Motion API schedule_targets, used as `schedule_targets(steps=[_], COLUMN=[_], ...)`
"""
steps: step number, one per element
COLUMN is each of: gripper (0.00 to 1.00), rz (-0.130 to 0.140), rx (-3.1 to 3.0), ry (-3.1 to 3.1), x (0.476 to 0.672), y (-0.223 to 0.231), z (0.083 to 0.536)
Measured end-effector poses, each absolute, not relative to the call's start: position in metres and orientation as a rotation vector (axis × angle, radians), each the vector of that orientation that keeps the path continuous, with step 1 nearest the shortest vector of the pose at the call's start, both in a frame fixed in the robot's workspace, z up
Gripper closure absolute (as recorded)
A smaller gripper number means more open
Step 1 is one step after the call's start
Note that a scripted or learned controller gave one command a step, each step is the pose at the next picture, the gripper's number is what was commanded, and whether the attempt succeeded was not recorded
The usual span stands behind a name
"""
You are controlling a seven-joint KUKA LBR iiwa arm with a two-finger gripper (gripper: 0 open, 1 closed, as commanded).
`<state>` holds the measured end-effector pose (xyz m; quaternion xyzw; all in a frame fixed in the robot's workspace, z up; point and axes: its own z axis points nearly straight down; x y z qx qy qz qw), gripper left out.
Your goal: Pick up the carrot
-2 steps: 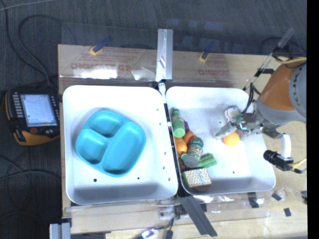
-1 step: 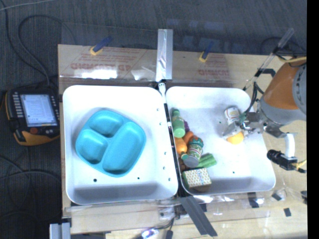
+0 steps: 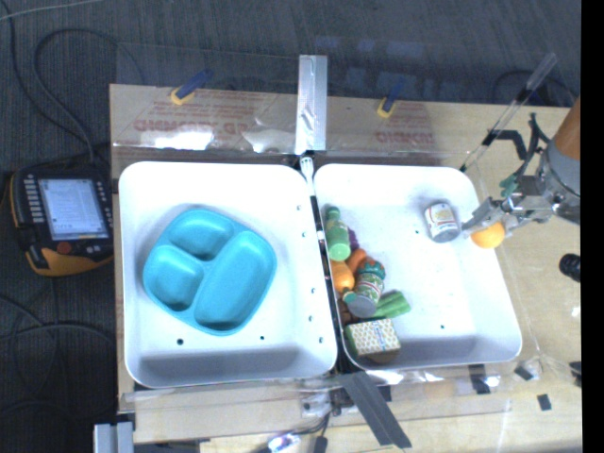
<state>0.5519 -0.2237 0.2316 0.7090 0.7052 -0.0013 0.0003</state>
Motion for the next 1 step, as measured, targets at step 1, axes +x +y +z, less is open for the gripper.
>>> schedule_targets(steps=[1], gripper=[1.00], rz=[-0.004], rx=[2.314], ry=[2.127], x=[0.5740], y=[-0.2081], z=[0.0982])
